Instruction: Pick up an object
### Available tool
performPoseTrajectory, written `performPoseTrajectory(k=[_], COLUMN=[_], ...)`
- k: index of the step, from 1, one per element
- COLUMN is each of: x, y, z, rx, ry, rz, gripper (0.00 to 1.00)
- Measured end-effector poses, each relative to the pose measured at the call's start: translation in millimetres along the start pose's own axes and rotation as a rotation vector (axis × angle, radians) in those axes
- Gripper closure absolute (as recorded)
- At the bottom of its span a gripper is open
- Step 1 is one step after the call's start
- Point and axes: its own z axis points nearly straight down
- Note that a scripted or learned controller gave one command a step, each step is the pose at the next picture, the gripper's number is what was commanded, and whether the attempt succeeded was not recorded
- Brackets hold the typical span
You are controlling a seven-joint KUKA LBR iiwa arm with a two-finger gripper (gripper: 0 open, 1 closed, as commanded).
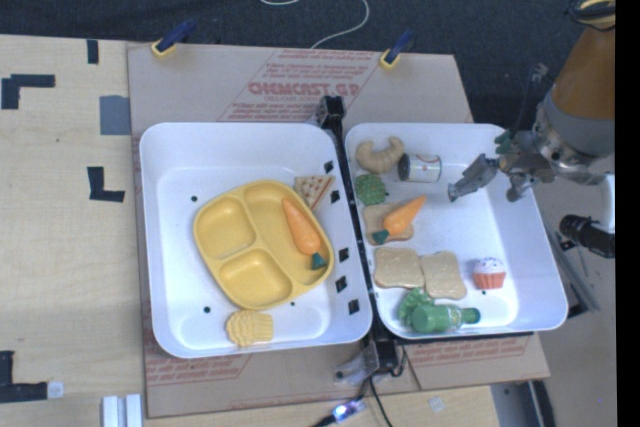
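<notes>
Silver can (pixel 423 168) lies just left of my gripper (pixel 492 177), fingers spread and holding nothing; approach step, next lower and close.

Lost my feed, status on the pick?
Gripper above right bin, fingers spread, holding nothing. Nearest: can, carrot. Nothing blocking them.

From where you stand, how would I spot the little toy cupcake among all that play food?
Look in the right-hand white bin, toward its near right side. The small toy cupcake sits alone just right of two tan toy bread slices. Its white frosting over a red-orange cup sets it apart.
</notes>
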Motion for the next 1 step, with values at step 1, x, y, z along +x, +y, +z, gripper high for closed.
performPoseTrajectory(k=[1], x=[0.3], y=[2.4], z=[-7.3], rx=[-0.013], ry=[-0.002], rz=[-0.003], gripper=[0.0])
